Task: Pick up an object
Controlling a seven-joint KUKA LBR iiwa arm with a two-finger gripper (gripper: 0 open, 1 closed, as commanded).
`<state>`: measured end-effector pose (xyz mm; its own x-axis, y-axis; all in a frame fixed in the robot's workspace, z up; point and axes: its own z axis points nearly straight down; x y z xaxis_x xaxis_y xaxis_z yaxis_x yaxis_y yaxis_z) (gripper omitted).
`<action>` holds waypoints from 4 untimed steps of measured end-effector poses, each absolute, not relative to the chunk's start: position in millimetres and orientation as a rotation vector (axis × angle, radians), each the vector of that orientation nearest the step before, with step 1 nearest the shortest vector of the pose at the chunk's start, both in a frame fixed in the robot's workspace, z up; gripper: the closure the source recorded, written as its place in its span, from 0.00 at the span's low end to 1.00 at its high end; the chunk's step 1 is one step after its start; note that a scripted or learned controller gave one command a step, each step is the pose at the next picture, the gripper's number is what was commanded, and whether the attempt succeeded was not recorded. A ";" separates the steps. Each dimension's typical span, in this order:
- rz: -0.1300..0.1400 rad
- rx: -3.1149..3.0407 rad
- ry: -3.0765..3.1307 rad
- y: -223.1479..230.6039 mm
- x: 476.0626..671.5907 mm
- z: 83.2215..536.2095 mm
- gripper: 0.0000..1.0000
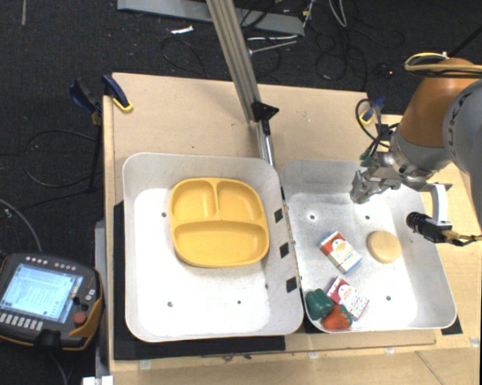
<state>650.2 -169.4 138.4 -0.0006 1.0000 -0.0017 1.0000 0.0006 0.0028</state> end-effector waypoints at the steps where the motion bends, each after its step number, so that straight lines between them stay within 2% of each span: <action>1: 0.006 2.216 2.218 -171.9 653.5 182.1 1.00; 2: 0.007 2.213 2.218 -171.5 653.2 246.9 1.00; 3: 0.005 2.215 2.220 -171.4 654.6 280.1 1.00; 4: 0.001 2.214 2.231 -119.9 661.2 266.0 1.00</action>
